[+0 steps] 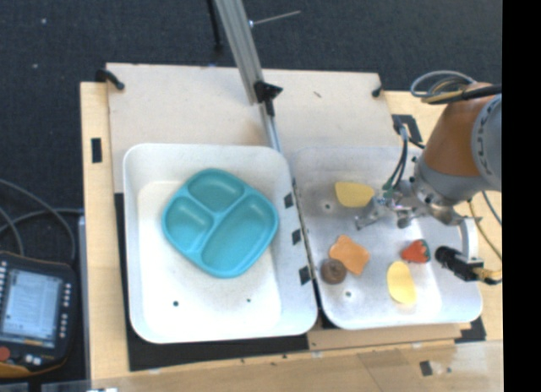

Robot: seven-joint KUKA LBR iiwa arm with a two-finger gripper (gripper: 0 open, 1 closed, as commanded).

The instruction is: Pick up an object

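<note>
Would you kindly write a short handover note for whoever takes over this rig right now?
Claw: low over the right bin, between the yellow piece and the red piece; nothing seen held.
Also in the right bin: orange piece, brown round piece, yellow oval.
Left bin: teal divided plate.
Done: nothing picked yet.
Left: grasp one object and lift it.

Arm [456,149] reaching from right, wrist angled down

Dark, seemingly carpeted floor [101,10]
</note>
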